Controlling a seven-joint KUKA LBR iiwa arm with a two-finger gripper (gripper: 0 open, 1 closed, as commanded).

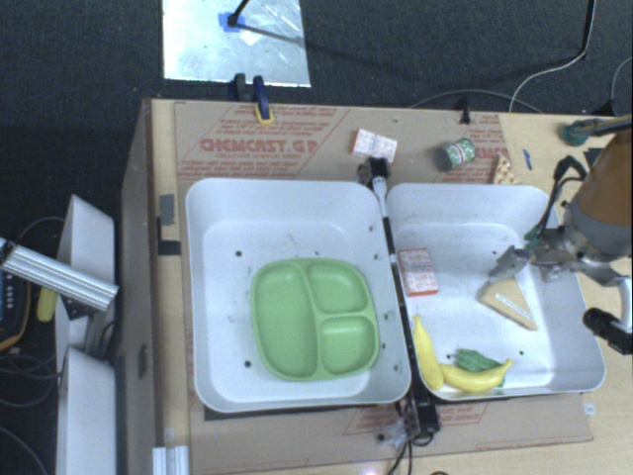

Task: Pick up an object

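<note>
One arm works this bench, and its gripper (522,261) hangs over the right bin (465,206), near that bin's right wall, with the fingers spread wide and nothing between them. Just below the fingertips, toward the bin's front, lies a tan wedge (509,303), the nearest thing to take; whether a fingertip touches its upper point I cannot tell at this slant. Its long axis runs on a diagonal, from the point nearest the gripper down toward the bin's front right corner, so the fingers would likely need to close across that line, not along it. A small red-and-white box (417,271) lies against the bin's left wall, well apart from the gripper. A banana (442,366) with a green piece (475,360) on it sits along the front edge, left of the wedge.
</note>
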